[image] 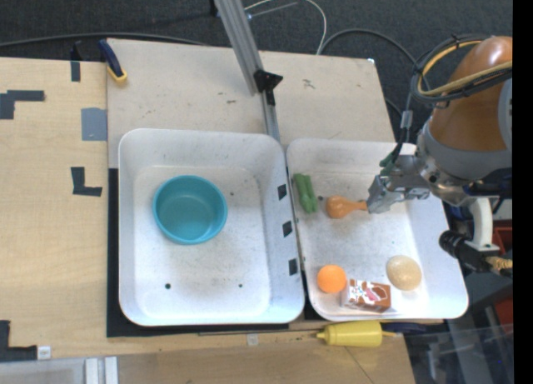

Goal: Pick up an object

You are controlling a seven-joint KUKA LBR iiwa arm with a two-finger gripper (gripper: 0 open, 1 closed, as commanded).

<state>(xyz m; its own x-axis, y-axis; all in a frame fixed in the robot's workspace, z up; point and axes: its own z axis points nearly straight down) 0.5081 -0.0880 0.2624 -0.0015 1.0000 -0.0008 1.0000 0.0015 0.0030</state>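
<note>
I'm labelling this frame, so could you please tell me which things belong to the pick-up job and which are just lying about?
In play:
gripper
orange-brown pear-shaped toy, at the gripper's tip
right bin

Lying about:
teal bowl in the left bin
green piece
orange ball
red packet
beige egg
yellow bottle

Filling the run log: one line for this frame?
gripper over right bin | at orange wooden-spoon-like toy | grasp unconfirmed | teal bowl in left bin

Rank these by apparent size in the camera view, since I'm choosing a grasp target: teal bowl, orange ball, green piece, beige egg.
1. Round teal plastic bowl
2. Beige egg-shaped object
3. Small orange ball, close to the egg
4. Narrow green piece, longer but thinner, so unsure
</note>
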